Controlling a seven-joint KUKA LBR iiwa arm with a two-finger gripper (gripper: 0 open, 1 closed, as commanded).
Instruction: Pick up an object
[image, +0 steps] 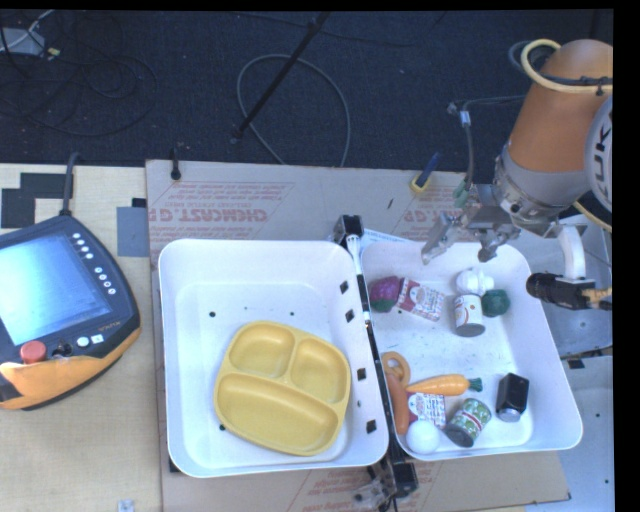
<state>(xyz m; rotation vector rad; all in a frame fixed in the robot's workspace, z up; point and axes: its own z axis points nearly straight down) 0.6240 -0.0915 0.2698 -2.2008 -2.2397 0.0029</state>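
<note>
— Gripper (462, 240) first: where, and holding what?
— Above the right bin's (560, 420) far edge, fingers spread, nothing between them.
— And left to right?
— A yellow divided plate (283, 387) in the left bin (190, 300). The right one has a purple object (384, 291), carrot (438, 384), white ball (423, 437), white bottle (467, 310), green can (468, 421), black item (512, 396).

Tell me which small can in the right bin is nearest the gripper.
The white can, upper in the bin just below the gripper; the green can lies at the front.
</note>
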